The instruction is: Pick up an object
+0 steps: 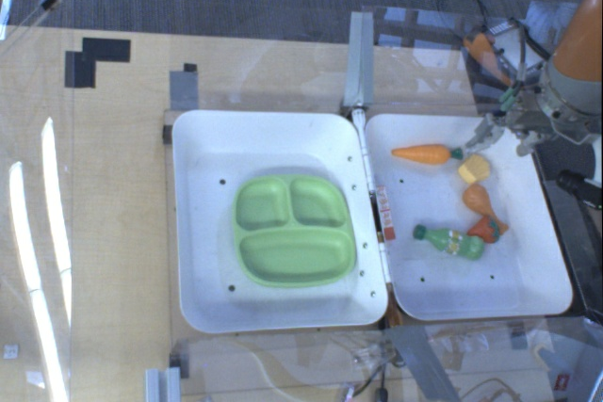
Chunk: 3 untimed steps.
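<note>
Carrot point(423, 154) lies at the far end of the right bin point(528, 297), leafy tip toward the pincer point(499, 135) hovering just beside it — fingers spread, nothing between them; best to drop straight down, straddle the thick middle crosswise — then close.

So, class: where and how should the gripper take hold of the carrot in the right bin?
Grip the carrot across its thick orange middle, coming straight down from above. It lies flat and roughly level in view, leaf end right, so fingers would likely close best front to back across it.
</note>
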Available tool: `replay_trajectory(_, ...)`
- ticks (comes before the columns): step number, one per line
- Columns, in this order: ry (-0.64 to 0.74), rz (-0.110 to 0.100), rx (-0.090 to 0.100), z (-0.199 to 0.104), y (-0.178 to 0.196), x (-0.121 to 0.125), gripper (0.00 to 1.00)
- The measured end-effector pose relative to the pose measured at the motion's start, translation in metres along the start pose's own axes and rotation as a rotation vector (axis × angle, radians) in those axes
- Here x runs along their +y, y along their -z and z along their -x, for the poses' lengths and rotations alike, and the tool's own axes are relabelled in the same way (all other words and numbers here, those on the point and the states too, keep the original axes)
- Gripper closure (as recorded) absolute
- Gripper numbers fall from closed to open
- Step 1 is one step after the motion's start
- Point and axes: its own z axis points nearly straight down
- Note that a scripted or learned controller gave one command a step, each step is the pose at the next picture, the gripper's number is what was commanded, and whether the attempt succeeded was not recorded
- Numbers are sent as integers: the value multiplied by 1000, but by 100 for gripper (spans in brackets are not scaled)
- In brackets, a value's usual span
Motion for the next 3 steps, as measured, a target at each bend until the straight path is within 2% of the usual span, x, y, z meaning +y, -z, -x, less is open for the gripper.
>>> replay_trajectory(1,-116,4,-2,15,-126,-1,0)
replay_trajectory(2,-110,12,-2,14,-112,3,100)
replay_trajectory(3,-110,11,-2,14,-112,3,0)
